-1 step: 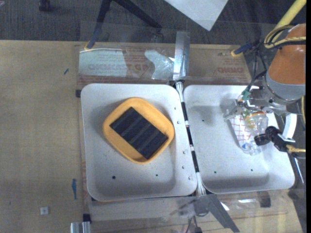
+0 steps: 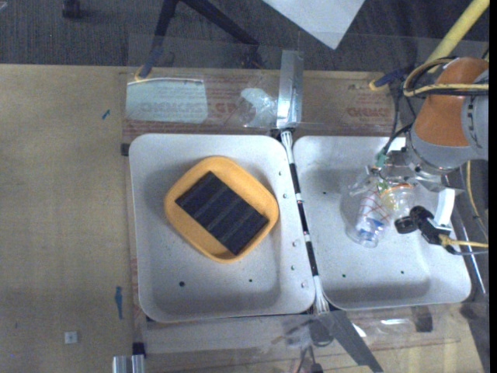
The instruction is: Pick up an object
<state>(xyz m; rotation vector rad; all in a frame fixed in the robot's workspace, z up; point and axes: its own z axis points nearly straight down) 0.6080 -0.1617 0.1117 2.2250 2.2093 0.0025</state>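
Nothing looks lifted yet: the claw [image 2: 386,179] hangs over the bottle [image 2: 371,208] in the right bin [image 2: 404,286]; its spread I cannot tell.

Arm [image 2: 454,111]: mine — grey, entering from the right edge of the view, upper half.
Wrist band: orange, showing just above my wrist, with yellow and black cables looping beside it.
Wrist: pointed down and toward the left.
Gripper [image 2: 386,179]: at the low end of my wrist — blurred, its fingertips too indistinct to read.
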